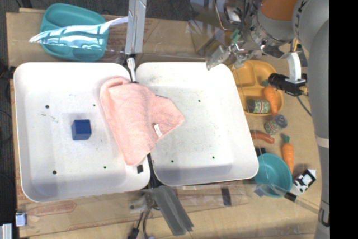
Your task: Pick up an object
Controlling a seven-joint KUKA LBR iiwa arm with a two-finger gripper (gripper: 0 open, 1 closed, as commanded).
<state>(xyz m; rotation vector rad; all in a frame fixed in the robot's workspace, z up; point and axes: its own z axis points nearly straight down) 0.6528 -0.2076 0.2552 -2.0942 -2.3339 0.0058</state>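
Objects: pink towel (140,117) and blue cube (81,129) are lying ungrasped in the bins.
Jaws: the gripper (224,56) is hovering at the right bin's (224,120) far edge, spread and holding nothing.
Progress: the pick is not yet starting.

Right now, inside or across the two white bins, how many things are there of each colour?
Blue: 1, the cube in the left bin
Pink: 1, the cloth draped over both bins, partly in the right bin
Total: 2

Pink towel (140,117); blue cube (81,129); 2 white bins (33,176); teal bowl (272,172); orange carrot (288,155).
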